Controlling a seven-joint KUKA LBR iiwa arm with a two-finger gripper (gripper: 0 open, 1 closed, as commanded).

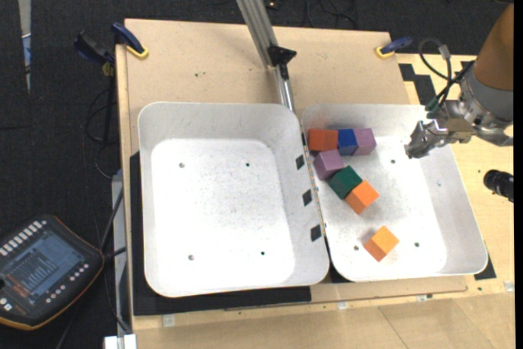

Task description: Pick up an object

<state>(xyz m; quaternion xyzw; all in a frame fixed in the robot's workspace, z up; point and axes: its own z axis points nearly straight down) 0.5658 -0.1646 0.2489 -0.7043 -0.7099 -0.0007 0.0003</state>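
The jaws (pixel 419 145), whose state I cannot tell, hover beside the packed blocks (pixel 341 159) near the counter's far edge, risking a nudge instead of a grip.

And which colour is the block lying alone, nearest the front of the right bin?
Orange, in the camera view.

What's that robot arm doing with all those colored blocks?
The robot arm reaches in from the right, and its gripper hovers over the upper right part of the right bin. It isn't holding anything. Blocks lie in that bin: an orange-red block, a blue block and a purple block in a row, a second purple block, a green block and an orange block just below, and another orange block alone nearer the front. None has been picked up yet.
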